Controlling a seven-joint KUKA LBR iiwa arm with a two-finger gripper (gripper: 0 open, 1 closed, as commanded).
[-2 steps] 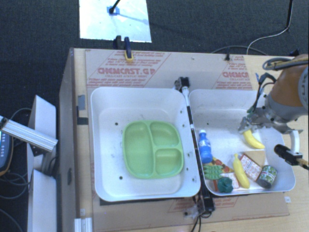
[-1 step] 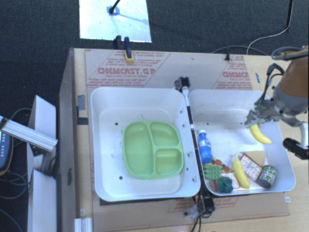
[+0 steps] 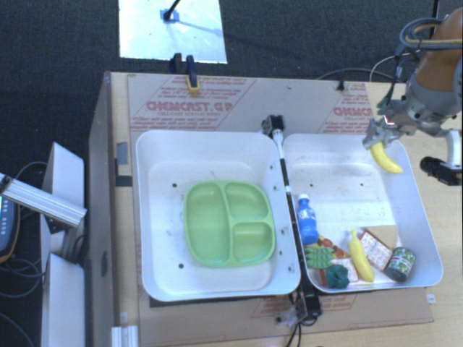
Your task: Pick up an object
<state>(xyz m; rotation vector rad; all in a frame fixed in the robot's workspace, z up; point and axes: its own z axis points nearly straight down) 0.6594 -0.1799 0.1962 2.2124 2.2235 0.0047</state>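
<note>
Hanging at two o'clock over the right bin, the gripper seems clamped on a yellow banana; its fingers are partly hidden by the wrist.

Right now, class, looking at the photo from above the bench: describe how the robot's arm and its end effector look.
The arm comes in at the right: rounded grey metal body with a broad orange band above the wrist. Grey cables loop over its top. The end effector is a small, light grey metal piece at the arm's tip.
</note>
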